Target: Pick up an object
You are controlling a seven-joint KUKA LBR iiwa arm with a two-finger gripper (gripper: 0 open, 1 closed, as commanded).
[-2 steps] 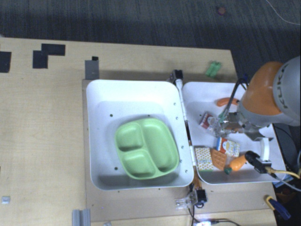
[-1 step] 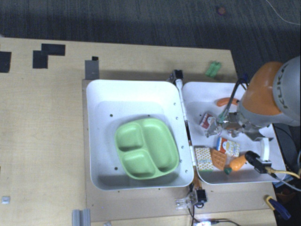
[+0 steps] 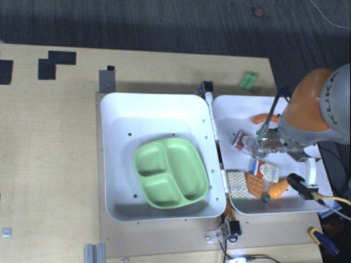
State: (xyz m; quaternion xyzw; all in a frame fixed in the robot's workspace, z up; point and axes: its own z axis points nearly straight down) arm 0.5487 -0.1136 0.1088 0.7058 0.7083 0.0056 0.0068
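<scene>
The right bin [image 3: 230, 109] holds several small items. A red and white packet [image 3: 239, 141] lies near its left wall. An orange piece [image 3: 262, 118] sits toward the back. Near the front are a white and orange box [image 3: 267, 172], a checked cracker-like packet [image 3: 237, 184], an orange wedge [image 3: 254, 186] and a toy carrot [image 3: 277, 189]. My gripper [image 3: 259, 144] is low over the middle of this bin, just right of the red and white packet and just behind the box. Nothing shows between its fingers.
The left bin [image 3: 118, 119] holds a green divided plate [image 3: 171, 172]. A small green object [image 3: 248, 80] lies on the bench behind the right bin. The arm's orange band [image 3: 307, 108] hangs over the right bin's right side.
</scene>
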